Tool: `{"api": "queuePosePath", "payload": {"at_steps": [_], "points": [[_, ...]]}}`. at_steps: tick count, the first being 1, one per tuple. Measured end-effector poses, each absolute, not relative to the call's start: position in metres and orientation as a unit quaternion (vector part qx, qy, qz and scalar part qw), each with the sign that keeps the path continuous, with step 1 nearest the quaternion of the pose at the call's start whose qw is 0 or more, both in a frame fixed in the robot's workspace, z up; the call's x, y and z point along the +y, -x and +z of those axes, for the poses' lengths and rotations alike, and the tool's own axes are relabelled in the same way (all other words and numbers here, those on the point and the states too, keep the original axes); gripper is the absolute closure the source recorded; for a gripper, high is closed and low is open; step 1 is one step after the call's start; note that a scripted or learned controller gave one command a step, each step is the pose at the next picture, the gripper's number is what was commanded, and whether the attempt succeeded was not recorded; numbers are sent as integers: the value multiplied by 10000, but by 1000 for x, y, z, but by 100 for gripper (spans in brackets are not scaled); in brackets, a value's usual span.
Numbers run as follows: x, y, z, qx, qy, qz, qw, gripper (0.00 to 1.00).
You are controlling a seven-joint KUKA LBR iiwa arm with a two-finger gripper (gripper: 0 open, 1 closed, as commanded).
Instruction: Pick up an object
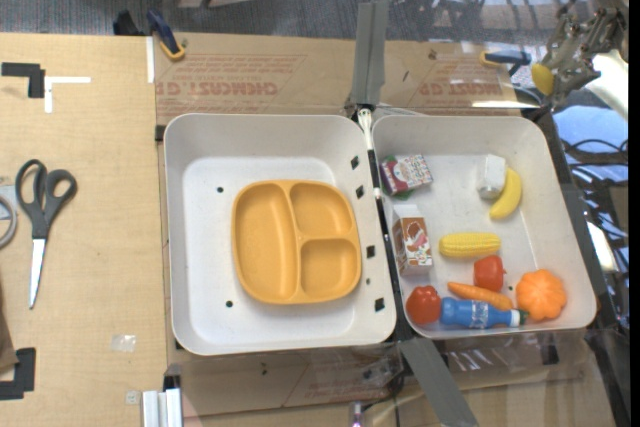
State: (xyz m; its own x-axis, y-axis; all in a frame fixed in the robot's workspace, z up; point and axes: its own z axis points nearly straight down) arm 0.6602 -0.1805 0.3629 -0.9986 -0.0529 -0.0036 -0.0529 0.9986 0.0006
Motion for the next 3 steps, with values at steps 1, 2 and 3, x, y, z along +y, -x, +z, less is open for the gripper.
{"api": "queuePosePath", "payload": {"at_steps": [1,2,3], "points": [[-183,-660,174,9951,986,-3,21,100],[-122,-660,237,9995,315,0,35,100],[-107,-659,315,9990,447,-2,27,100]]}}
